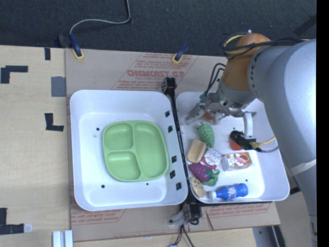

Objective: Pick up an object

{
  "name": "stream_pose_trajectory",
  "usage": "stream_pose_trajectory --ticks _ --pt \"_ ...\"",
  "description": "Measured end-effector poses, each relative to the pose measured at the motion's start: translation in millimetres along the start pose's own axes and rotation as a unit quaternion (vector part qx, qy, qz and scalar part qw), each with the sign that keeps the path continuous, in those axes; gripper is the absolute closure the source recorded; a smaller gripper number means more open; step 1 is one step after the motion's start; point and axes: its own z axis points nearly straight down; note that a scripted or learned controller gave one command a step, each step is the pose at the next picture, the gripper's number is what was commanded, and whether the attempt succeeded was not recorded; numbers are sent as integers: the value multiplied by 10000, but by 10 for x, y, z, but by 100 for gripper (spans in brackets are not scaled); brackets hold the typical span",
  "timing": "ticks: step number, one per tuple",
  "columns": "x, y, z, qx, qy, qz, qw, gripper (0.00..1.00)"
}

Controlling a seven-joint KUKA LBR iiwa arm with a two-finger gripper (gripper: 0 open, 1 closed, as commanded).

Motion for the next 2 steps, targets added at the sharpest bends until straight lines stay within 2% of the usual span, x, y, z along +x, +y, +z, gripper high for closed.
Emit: stream_pose_trajectory --ticks 1,2 --pt "6 -399 89 -2 3 8 10000 0" --pt "4 -395 -10 -4 0 10 10000 100"
